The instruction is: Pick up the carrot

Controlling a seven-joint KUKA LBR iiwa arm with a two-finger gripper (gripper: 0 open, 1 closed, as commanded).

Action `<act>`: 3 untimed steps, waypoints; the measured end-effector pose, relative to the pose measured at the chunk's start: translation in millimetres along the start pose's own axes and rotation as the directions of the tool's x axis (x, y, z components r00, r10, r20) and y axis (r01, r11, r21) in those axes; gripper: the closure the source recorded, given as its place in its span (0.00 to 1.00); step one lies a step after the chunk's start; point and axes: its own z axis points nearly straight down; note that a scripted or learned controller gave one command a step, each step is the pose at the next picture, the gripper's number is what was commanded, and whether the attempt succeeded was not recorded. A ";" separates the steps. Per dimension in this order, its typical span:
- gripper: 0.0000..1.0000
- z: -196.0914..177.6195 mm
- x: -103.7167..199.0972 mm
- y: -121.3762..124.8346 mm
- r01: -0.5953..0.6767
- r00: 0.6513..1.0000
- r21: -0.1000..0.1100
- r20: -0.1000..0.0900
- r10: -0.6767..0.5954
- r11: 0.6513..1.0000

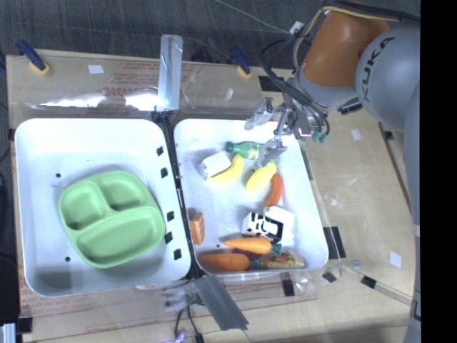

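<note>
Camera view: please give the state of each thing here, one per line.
Green plate: lying flat in the left bin, nothing on it.
Carrot: lying on its side near the front wall of the right bin, not held.
Green bottle: lying on its side.
Gripper: low over the right bin, beside the bottle.

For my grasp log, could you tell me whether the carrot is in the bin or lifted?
In the bin: the carrot lies flat on the right bin's floor.

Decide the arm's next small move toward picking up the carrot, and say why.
Probably shift the gripper toward the near end of the right bin before lowering: it hangs over the far end by the lemon, while the carrot lies beside the card.
</note>
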 end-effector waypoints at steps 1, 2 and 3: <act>0.00 26.4 69.1 57.2 0.024 1.000 -0.003 -0.003 -0.024 1.000; 0.00 95.1 140.7 75.0 0.187 0.982 -0.004 -0.006 -0.187 0.982; 0.00 102.2 154.9 5.5 0.130 0.991 0.006 0.020 -0.130 0.992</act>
